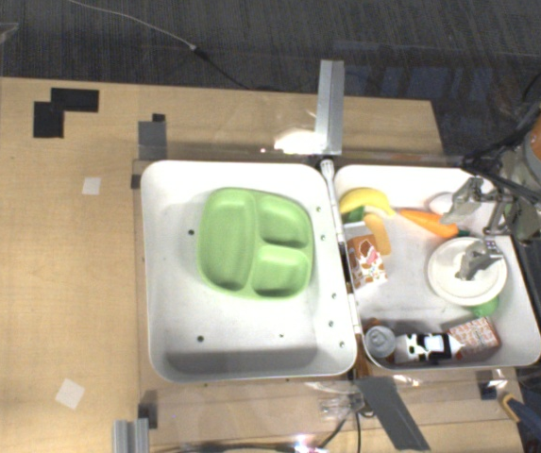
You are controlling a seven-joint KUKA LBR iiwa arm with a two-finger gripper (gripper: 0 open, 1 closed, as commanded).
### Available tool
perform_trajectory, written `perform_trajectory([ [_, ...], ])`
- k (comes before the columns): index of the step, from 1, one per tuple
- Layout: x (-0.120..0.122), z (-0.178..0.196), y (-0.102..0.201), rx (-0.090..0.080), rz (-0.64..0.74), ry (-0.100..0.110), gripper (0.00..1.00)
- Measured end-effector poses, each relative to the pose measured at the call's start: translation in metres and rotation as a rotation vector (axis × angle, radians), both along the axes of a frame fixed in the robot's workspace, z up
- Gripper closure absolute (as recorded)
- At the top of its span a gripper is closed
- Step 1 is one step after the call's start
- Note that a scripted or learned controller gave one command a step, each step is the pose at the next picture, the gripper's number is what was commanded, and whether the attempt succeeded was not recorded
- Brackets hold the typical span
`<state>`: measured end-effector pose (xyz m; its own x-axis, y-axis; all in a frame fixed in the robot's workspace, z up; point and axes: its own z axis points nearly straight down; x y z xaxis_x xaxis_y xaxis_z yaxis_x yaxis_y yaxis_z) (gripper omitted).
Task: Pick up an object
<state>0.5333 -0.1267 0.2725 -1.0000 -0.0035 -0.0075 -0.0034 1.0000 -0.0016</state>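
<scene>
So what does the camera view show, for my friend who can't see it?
A robot gripper hangs over a white plate in the right bin, near a banana and carrot. The left bin holds a green divided tray.

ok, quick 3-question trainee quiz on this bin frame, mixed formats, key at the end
1. True or false: the green three-compartment plastic tray lies in the right white bin.
2. Which thing lies nearest the gripper?
A. round white plate
B. yellow banana
C. dark bottle with a grey cap
3. Fill in: the orange carrot lies toward the ___ wall of its bin.

Key: 1 false, it lies in the left white bin; 2 A; 3 far.
</scene>
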Motion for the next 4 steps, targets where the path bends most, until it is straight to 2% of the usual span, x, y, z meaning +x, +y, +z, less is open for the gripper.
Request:
perform_trajectory([
  [1,-0.032,-0.103,0.017,0.002,0.082,0.008,0.0],
  [2,0.034,-0.142,0.038,-0.005,0.129,-0.005,0.0],
  [3,0.016,-0.17,0.039,-0.003,-0.055,-0.009,0.0],
  [4,0.02,-0.157,0.039,-0.006,-0.05,-0.021,1.0],
])
